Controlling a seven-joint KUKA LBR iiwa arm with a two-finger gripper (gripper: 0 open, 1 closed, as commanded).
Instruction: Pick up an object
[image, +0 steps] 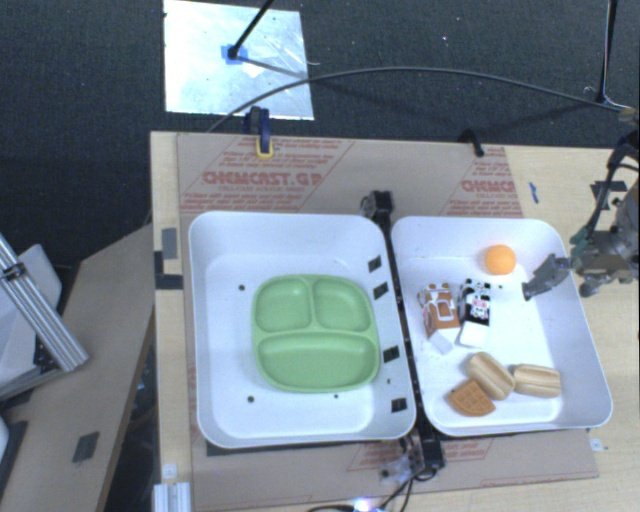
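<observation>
Dark carpet floor surrounds a pale wooden bench, with 1 shiny foil sheet above it.

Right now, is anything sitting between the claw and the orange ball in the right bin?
Nothing visible does. The claw hangs over the right bin's far right side, and only bare white floor lies between it and the orange ball.

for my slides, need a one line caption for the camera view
Gripper at the right bin's edge, near an orange ball; green plate in the left bin.

Grey metal claw with dark cables.
</observation>
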